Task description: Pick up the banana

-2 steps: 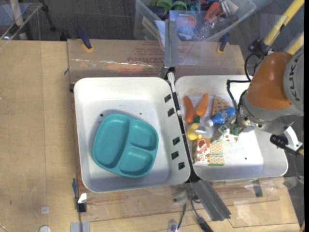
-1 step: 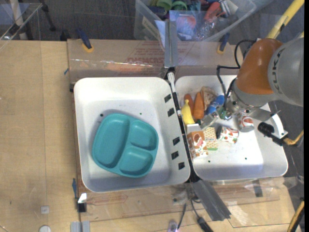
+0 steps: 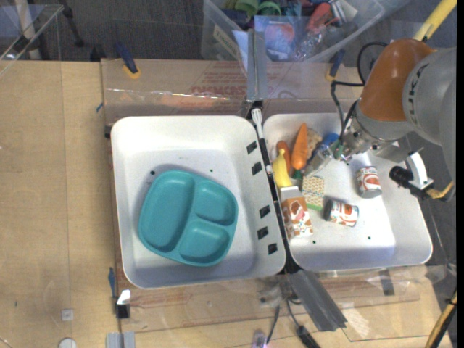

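The yellow banana lies in the right bin, close against its left wall. An orange carrot lies just to its right. My gripper hangs low over the bin's back part, right of the carrot and a short way from the banana. The grey arm with its orange band rises behind it to the right. Nothing shows between the gripper and the banana except the carrot.
Two small cans, a printed carton and a patterned packet also lie in the right bin. A teal divided plate sits in the left bin. A clear tub of toys stands behind the bins.
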You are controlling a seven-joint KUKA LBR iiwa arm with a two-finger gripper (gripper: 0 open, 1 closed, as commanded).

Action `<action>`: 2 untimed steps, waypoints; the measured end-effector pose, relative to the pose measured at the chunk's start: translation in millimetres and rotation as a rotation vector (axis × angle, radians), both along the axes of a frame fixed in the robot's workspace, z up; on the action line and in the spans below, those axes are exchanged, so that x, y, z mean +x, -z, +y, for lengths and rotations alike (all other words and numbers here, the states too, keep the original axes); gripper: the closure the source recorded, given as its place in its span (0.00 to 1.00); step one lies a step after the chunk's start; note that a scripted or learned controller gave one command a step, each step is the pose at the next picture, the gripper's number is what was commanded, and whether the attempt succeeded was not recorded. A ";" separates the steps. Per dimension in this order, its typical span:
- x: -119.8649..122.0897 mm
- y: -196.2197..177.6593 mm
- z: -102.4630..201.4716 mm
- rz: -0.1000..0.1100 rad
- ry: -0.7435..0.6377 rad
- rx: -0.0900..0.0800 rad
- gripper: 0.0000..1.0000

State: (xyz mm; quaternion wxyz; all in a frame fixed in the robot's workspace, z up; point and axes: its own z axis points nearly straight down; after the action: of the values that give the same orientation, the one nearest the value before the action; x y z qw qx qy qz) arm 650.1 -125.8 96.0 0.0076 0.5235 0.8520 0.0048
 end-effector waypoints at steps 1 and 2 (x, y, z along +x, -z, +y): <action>-51.0 -0.4 21.9 -0.008 -0.289 -0.008 0.00; -50.3 -10.4 22.3 -0.010 -0.286 -0.005 1.00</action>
State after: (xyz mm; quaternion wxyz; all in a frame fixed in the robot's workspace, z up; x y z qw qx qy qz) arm 599.9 -103.5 106.4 0.0124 0.3965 0.9179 0.0061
